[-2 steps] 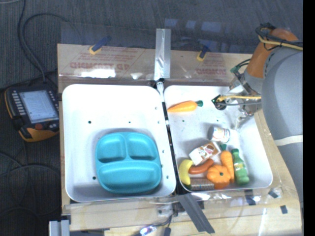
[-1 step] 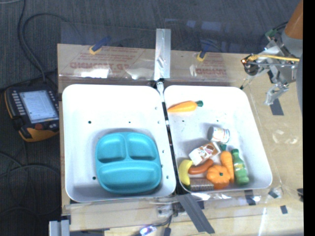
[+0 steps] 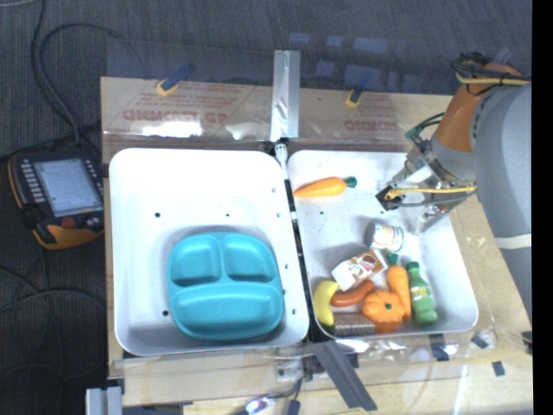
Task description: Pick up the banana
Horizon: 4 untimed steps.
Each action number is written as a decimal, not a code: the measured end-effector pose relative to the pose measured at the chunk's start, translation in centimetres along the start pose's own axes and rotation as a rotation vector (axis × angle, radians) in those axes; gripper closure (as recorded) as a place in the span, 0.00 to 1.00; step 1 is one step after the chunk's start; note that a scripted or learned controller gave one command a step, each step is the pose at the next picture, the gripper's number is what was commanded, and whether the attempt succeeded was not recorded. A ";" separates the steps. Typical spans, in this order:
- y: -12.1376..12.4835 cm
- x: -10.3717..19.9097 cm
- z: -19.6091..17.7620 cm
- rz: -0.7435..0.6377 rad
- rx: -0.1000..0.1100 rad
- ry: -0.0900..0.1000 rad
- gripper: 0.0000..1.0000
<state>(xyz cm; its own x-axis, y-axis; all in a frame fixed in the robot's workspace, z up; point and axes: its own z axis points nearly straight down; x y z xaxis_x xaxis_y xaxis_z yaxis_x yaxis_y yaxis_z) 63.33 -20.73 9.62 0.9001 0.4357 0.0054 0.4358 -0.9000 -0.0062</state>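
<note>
You see the left bin [image 3: 138, 232] holding a blue tray [image 3: 226, 285]; right bin [image 3: 449, 258]: banana [image 3: 323, 303], yellow, curved, at near-left corner among toys; gripper [image 3: 390, 199] fingers: cannot tell.

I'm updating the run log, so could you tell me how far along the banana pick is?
Nothing looks done yet: the banana lies in the right bin's near-left corner, among the other toy food. The gripper hovers over the bin's far right, well away from it. Approach, grasp and lift all remain.

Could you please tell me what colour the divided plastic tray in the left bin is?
The divided plastic tray is light blue, a turquoise shade, seen clearly in the camera view.
</note>
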 end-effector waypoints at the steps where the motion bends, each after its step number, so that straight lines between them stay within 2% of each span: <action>1: 2.3 1.2 -11.5 0.044 -0.006 -0.009 0.00; 2: 2.3 1.2 -12.3 0.043 -0.006 -0.014 1.00; 3: -0.1 -1.0 -15.2 -0.018 -0.005 -0.010 1.00; 4: -1.7 -5.3 -11.0 0.152 -0.001 -0.009 1.00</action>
